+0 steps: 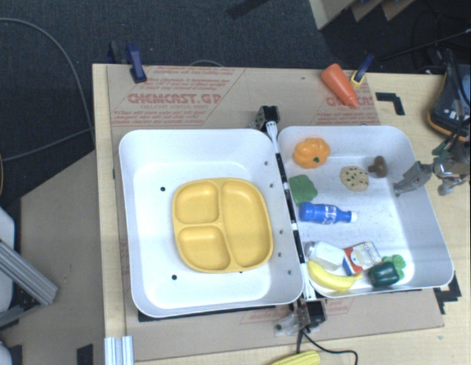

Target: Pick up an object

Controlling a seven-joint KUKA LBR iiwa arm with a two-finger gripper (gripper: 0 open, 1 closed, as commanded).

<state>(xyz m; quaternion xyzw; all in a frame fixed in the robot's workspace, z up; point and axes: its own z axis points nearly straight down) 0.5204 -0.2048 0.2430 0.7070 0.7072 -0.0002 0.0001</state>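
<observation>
At right bin's edge, metal gripper; can't tell fingers' state. Glossy curved banana, blue plastic bottle inside; sectioned yellow plate in left bin

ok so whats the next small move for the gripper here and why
Probably ease the gripper leftward, further over the right bin. It sits at the bin's right rim, apart from every item, with nothing between its fingers. The nearest candidates are the small brown piece and the cookie, both lying free with space around them.
</observation>
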